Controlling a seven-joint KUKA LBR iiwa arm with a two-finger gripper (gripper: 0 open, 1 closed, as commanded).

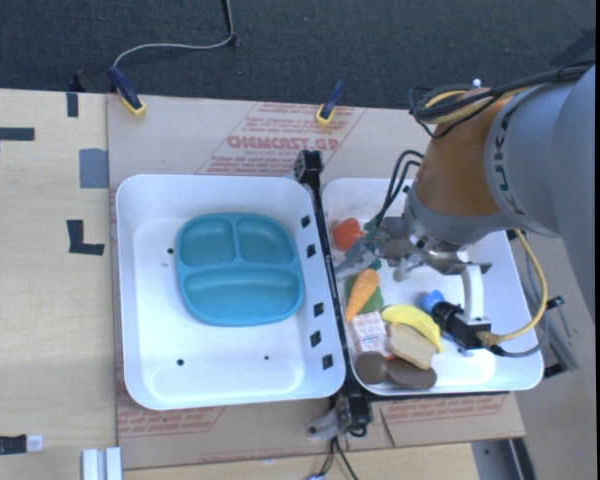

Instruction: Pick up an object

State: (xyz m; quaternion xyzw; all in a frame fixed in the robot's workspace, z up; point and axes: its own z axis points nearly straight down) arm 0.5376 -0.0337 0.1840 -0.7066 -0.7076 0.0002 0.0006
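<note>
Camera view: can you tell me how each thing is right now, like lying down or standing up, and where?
Blue plate: flat in the left bin, nothing on it.
Carrot: lying in the right bin, by the divider.
Banana: lying on the bread slice.
Red toy: resting near the divider.
Gripper: low over the right bin, above the carrot.

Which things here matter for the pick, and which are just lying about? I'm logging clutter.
Job: claw; toy carrot; red piece; banana; bread slice; right bin.
Lying about: blue divided plate; left bin; yellow clamps.
</note>
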